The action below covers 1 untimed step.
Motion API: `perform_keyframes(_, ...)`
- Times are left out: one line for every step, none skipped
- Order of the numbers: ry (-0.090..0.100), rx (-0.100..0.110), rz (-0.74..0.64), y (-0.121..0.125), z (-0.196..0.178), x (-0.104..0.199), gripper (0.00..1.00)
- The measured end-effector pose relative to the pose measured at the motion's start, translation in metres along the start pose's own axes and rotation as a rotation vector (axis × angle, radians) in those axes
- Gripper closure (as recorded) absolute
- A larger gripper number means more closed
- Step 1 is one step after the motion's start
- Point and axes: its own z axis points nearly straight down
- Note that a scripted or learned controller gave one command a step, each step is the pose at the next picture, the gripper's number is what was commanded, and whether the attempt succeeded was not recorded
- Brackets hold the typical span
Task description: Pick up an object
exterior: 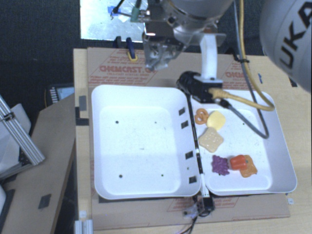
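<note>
Five small toy foods sit clustered in the right bin [278, 145], near its inner wall: a pretzel [201, 115], a pale yellow round piece [217, 120] just beside it, a beige cracker [211, 140] below, then purple grapes [220, 165] and an orange-red piece [242, 164] side by side. The left bin [105, 145] lies alongside. The gripper [157, 58] hangs above the bench's far edge, well apart from the food; I cannot tell how its jaws stand.
</note>
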Motion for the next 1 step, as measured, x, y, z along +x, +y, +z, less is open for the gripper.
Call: perform_keyframes(-0.004, 0.010, 0.000, -0.0003, -0.0039, -0.0011, 1.00)
